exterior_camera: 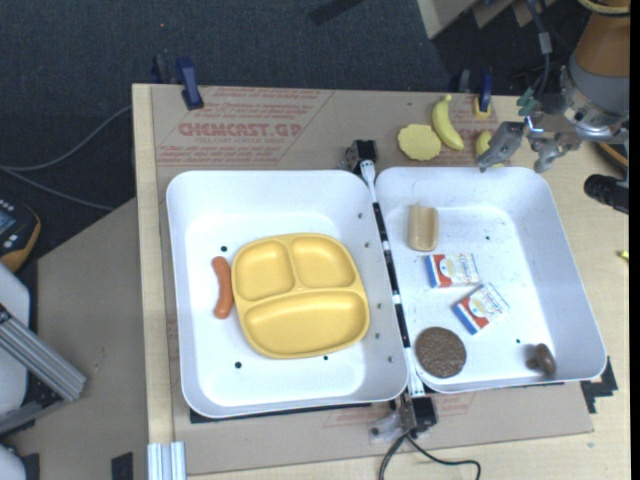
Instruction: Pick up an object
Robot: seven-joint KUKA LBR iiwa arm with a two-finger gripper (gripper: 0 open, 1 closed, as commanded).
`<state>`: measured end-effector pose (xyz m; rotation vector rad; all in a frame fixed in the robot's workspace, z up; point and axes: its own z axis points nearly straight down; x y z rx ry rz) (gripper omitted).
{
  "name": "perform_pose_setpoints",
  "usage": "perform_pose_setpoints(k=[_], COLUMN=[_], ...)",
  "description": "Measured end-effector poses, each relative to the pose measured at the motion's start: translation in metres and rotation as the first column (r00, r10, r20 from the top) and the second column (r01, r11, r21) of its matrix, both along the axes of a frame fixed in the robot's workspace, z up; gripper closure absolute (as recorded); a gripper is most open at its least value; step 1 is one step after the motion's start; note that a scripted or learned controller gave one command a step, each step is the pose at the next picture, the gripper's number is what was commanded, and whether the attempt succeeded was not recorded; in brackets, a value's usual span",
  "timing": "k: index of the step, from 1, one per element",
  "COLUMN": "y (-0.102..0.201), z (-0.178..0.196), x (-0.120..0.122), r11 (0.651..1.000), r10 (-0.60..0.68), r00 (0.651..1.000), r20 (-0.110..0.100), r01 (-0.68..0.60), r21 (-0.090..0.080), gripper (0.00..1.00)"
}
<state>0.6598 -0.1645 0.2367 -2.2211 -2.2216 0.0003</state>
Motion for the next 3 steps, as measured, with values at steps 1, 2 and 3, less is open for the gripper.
perform_pose_setpoints(k=[1,2,3], y=[0.061,0.056,0.057], z=[-0.16,-0.152,-0.152], x=[-0.004,-0.012,0.008], r11=[1.0,1.0,1.0], r10=[0.005,-0.001,0.001], r00=[1.0,1.0,1.0], r20=[-0.009,-0.003,0.004], r01=[-0.005,0.001,-0.001], r21=[0.004,0.0,-0.001], gripper=[0.0,0.0,0.0])
